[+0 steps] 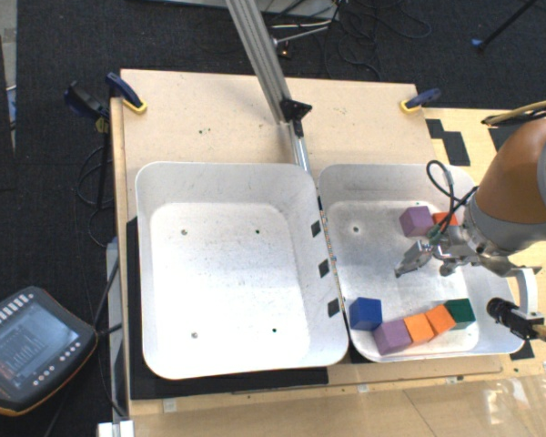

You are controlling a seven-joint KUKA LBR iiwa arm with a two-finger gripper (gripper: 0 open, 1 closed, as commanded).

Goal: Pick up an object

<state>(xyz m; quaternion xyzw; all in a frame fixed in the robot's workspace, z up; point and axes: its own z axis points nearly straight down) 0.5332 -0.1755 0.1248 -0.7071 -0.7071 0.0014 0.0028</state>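
Observation:
In the right bin lie several blocks. A purple block sits at the back, with a small orange piece just right of it. Along the front edge are a blue block, a second purple block, an orange block and a green block. My gripper hangs over the bin's middle, just in front of the back purple block and apart from it. It is open, with nothing between its fingers.
The left bin stands beside the right one. A metal rod slants down from the back to the bins' shared edge. Blue and yellow clamps hold the bench corners. A teach pendant lies at the lower left.

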